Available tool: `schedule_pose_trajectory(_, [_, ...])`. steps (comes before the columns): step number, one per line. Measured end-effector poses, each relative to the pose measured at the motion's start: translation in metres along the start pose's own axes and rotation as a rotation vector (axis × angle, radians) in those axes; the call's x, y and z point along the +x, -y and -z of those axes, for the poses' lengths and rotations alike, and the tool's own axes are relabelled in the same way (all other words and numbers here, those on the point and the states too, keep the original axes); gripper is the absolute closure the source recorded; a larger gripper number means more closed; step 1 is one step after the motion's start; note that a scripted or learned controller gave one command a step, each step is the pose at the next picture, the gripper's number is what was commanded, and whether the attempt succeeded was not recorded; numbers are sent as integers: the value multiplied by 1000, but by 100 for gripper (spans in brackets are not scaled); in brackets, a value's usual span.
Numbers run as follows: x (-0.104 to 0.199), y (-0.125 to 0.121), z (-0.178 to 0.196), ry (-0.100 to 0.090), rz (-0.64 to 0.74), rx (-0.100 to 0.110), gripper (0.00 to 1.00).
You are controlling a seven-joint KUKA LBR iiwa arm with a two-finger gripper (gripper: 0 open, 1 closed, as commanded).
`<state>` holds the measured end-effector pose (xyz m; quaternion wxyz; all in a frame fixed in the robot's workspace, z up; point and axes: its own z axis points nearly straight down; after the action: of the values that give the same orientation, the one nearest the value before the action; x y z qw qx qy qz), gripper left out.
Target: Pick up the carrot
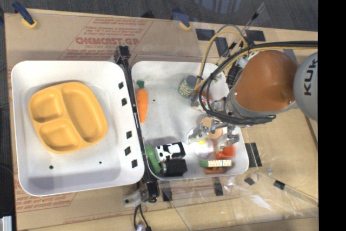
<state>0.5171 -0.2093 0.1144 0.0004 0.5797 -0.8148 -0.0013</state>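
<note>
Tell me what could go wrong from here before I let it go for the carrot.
1. The carrot lies right against the right bin's left wall, so one finger may hit the wall or fail to get behind it.
2. The gripper hangs over the clutter at the bin's near right, well away from the carrot; crossing low could knock the black-and-white toy.
3. The carrot is slim and may slip.

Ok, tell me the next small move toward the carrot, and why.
Probably shift the gripper across the right bin toward the divider side. The carrot lies against that bin's left wall, untouched, while the gripper hangs over the clutter near the bin's lower right, by the small orange and green toys. It needs to be above the carrot before descending.
</note>
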Motion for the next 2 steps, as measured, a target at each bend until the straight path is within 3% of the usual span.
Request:
schedule_pose_trajectory(1, [-12, 26, -22, 2, 286, 5, 0])
schedule_pose_trajectory(2, [-15, 30, -8, 3, 290, 15, 100])
